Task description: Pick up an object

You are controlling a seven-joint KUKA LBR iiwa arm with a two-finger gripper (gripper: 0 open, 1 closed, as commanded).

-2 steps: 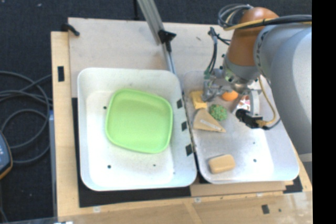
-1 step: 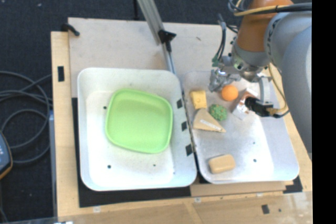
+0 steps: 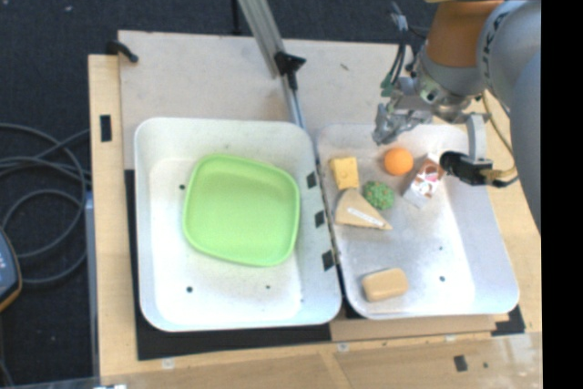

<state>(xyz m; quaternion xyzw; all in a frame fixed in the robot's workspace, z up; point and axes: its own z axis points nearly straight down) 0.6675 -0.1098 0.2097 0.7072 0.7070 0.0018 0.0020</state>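
**A:** What's on your feed?

**B:** Two bins. Left bin [image 3: 155,150] has a green plate [image 3: 241,209] lying flat, approx. centred. Right bin [image 3: 483,260] has the small stuff: orange ball [image 3: 398,161] near the back, yellow cube [image 3: 344,172] to its left, green lump [image 3: 379,195] just below and between them, pale wedge [image 3: 361,213] touching the lump's lower left, tan block [image 3: 384,284] alone toward the front. Also a small red-and-white item [image 3: 424,182] just right of the ball, too blurry for me to ID.

**A:** Gripper?

**B:** Gripper [image 3: 390,128] sits over the back of the right bin, tips just above-left of the ball in my view. I see nothing between the fingers. How far apart they are, I can't tell; they blur into one dark-grey clump from this angle.

**A:** Touching the ball?

**B:** Close, but I can't tell contact vs. hovering. Ball's resting on the bin floor afaict.

**A:** Anything else?

**B:** Metal pole [image 3: 255,9] slanting from the top edge down to the gap between the bins.
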